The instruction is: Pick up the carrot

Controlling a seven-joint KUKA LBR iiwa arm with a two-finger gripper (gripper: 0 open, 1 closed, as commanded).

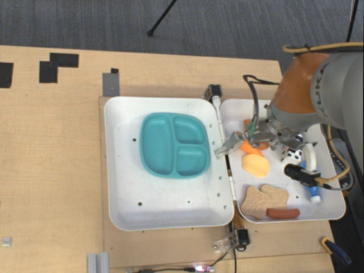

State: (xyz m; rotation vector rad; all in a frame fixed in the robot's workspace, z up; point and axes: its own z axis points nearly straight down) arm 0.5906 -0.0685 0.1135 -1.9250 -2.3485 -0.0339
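The carrot (249, 148) is a small orange piece in the right bin (330, 209), near that bin's left wall. My gripper (247, 140) hangs right over it, low in the bin, and covers its upper end. The grey arm with its orange band comes in from the right above the bin. Whether the carrot is gripped is hidden by the gripper's body.
A yellow lemon-like thing (256, 165) lies just below the carrot. A bread slice (264, 201) and a sausage (282, 212) lie at the bin's front. A black-and-white toy (293, 154) and a white and blue item (312, 165) sit to the right. The left bin (122, 209) holds a teal divided plate (173, 145).
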